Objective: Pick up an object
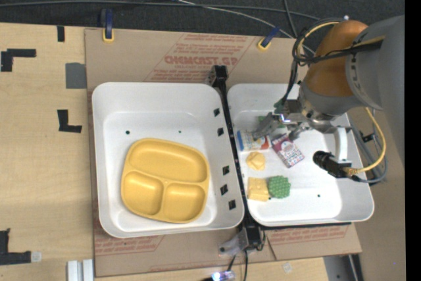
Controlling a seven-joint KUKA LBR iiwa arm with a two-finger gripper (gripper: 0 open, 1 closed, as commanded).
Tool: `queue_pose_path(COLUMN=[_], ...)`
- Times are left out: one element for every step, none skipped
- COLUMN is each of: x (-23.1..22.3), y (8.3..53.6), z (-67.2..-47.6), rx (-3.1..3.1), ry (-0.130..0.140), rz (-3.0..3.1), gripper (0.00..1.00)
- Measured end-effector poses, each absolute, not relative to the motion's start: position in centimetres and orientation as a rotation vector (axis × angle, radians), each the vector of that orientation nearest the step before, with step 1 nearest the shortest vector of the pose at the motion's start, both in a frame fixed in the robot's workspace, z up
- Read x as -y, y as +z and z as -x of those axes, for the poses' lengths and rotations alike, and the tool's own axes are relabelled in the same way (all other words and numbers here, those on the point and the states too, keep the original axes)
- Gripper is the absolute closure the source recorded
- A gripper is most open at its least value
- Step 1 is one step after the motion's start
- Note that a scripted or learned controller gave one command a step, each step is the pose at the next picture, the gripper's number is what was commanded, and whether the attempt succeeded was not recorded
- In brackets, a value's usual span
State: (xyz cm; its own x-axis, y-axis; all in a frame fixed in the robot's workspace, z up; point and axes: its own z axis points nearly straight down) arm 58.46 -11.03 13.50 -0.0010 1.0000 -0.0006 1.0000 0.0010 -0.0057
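Lower left of frame, the left bin held one yellow divided tray; the right bin at centre-right held four small items: one blue-striped packet, one pale yellow lump, one yellow-and-green toy corn and one pink patterned packet. The gripper hung low just above the pink packet, jaws apparently spread with nothing seen between them. Judged best: centre over that packet, descend straight, close across its narrow side, avoiding the neighbours.
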Motion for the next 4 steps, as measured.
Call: queue_pose_path(x=[11.2, 11.0, 10.6, 10.3], y=[9.0, 10.5, 14.8, 21.1], z=[-58.8, -59.2, -59.3, -59.3], rx=[2.228, 2.236, 2.224, 2.226], ry=[-0.003, -0.02, -0.002, -0.004], rz=[2.226, 2.229, 2.221, 2.222], gripper=[0.0, 1.0, 1.0, 1.0])
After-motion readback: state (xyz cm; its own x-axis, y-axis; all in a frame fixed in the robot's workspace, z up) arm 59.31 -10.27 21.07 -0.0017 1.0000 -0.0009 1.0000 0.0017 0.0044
